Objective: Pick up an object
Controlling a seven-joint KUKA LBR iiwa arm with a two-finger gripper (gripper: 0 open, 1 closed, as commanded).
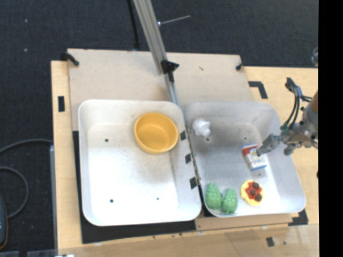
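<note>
Gripper reaches in at the right bin's right side, one finger tip just beside the small red, white and blue carton; whether it is apart or together I cannot tell; nothing shows between its fingers; the left bin holds a yellow bowl; two green knobbly items sit near the right bin's front rim, beside a yellow-and-red toy; a small white piece lies at its back left.

- Two shallow white bins sit side by side on a beige board.
- A slanted metal rail crosses the dark carpet.
- Black cable loops at left.
</note>
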